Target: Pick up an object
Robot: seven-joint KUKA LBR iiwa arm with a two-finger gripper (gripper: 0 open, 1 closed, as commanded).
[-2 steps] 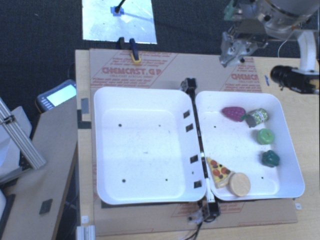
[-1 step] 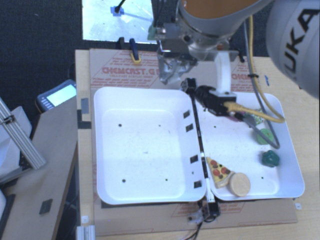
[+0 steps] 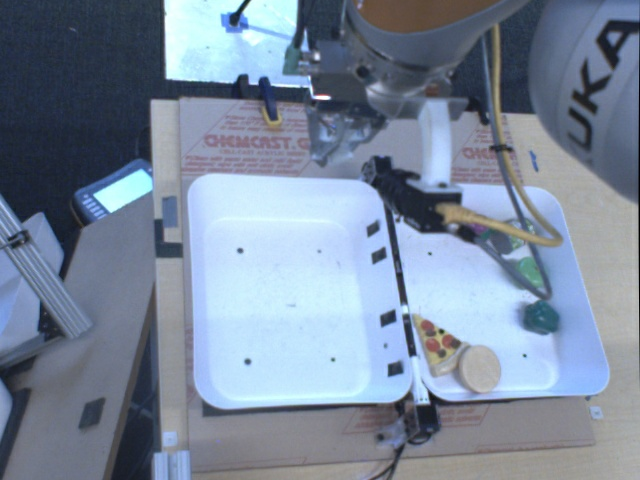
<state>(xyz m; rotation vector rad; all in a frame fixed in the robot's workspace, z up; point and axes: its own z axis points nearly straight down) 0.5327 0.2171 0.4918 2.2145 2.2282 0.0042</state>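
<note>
My gripper point(image 3: 338, 144) hangs under the grey and orange wrist, above the back rim of the left bin point(image 3: 215, 368) near the divider between the bins. Nothing shows in it. The right bin point(image 3: 580, 368) holds a toy pizza slice point(image 3: 437, 343) at its front left, with a round tan disc point(image 3: 479, 368) touching it on the right. A dark green lump point(image 3: 541, 316) lies near the right wall. A green and purple piece point(image 3: 518, 258) sits behind it, partly under a yellow cable.
A black fitting point(image 3: 410, 200) and a yellow cable point(image 3: 510, 233) trail from the arm over the back of the right bin. The bins stand on a cardboard sheet point(image 3: 240, 143). A handheld device point(image 3: 115, 193) lies to the left of the bench.
</note>
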